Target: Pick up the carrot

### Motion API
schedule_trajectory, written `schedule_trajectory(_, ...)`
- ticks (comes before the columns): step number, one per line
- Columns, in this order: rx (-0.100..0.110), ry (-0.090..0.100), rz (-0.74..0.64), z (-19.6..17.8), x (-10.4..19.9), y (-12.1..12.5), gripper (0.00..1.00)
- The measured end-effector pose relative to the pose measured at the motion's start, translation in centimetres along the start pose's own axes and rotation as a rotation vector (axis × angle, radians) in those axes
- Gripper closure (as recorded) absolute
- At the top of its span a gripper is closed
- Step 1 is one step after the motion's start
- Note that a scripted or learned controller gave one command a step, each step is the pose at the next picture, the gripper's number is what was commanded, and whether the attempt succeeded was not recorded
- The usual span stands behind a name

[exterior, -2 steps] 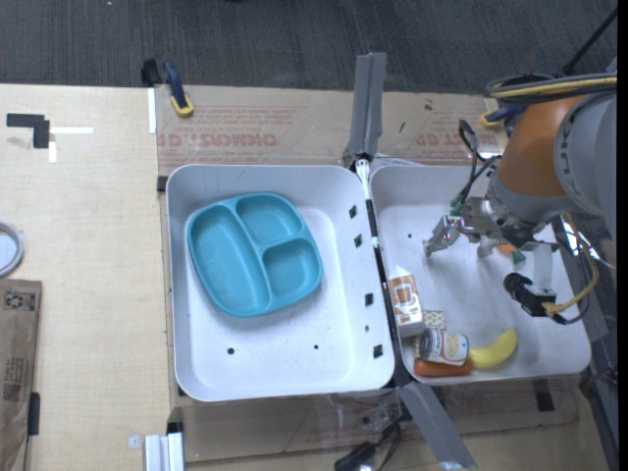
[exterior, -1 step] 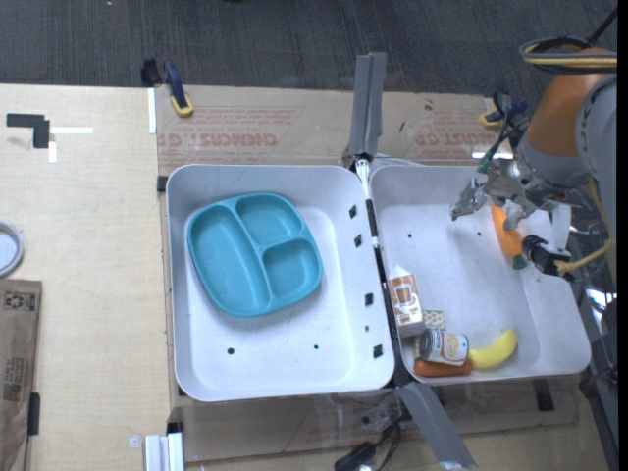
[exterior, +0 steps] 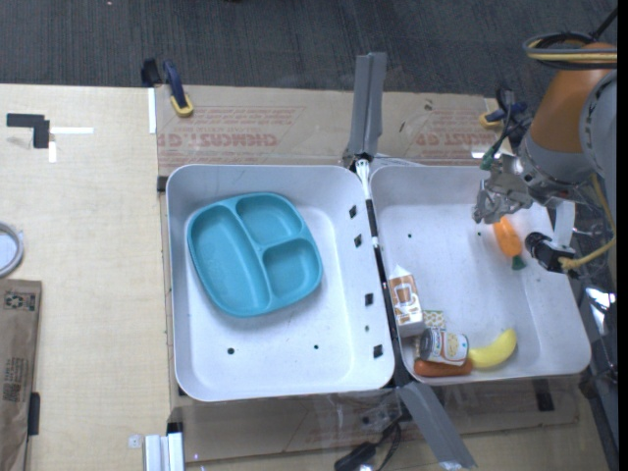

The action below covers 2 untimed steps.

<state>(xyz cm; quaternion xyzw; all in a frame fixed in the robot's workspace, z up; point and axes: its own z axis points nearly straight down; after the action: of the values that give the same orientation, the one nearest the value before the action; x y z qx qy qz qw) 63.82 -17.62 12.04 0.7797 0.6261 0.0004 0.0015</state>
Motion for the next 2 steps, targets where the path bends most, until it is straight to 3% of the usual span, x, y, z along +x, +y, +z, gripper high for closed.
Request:
schedule_trajectory(1, 0.002, 0.000, 0.048, -10.9, 7.6, -2.5, 1.00)
schedule_trajectory(2, 0.006, 0.001, -0.142, -1.1, 2.9, -6.2, 1.00)
